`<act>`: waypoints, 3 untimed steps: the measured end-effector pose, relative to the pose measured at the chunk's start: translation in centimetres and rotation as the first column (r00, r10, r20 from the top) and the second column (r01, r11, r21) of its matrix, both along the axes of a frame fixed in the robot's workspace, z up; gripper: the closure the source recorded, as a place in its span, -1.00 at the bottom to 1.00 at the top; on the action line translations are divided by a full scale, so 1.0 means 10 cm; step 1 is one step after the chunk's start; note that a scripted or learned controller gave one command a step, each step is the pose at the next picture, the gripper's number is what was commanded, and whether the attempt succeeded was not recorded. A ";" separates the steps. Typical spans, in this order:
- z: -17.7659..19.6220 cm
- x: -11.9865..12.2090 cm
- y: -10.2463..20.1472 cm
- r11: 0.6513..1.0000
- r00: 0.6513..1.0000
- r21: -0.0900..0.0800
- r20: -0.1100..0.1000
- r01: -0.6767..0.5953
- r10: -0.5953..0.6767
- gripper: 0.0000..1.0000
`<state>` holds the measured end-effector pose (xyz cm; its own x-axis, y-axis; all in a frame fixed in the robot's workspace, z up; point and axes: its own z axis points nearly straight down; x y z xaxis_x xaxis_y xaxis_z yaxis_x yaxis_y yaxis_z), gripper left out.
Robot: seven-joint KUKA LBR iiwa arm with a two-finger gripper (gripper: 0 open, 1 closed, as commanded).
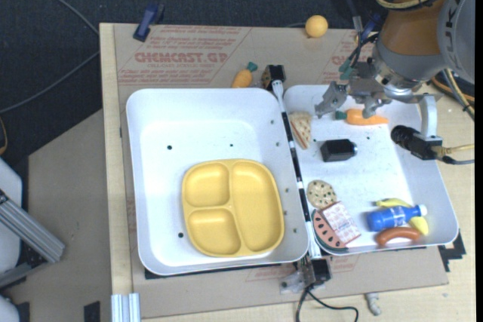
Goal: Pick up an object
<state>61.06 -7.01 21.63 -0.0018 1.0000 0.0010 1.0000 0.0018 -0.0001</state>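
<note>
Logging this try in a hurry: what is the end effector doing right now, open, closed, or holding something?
End effector: open, holding nothing, over the right bin beside the toy carrot.

The arm (423,4) runs off the frame's right and top edges. It covers part of the orange toy (367,117) in the right bin's (430,177) upper area. The gripper (349,98) is too blurred to judge its fingers. At the bin's lower right, the blue bottle (392,218) hides most of a banana (411,213).
</note>
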 end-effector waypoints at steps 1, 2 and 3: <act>-0.06 -0.08 0.33 1.000 1.000 0.000 -0.002 0.001 -0.001 1.00; 0.04 -0.07 0.33 1.000 1.000 -0.001 0.000 0.001 -0.001 1.00; 0.00 -0.28 0.32 1.000 1.000 -0.001 -0.002 0.002 -0.002 1.00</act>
<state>58.23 -3.81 21.59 0.0007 1.0000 0.0005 1.0000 -0.0007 -0.0020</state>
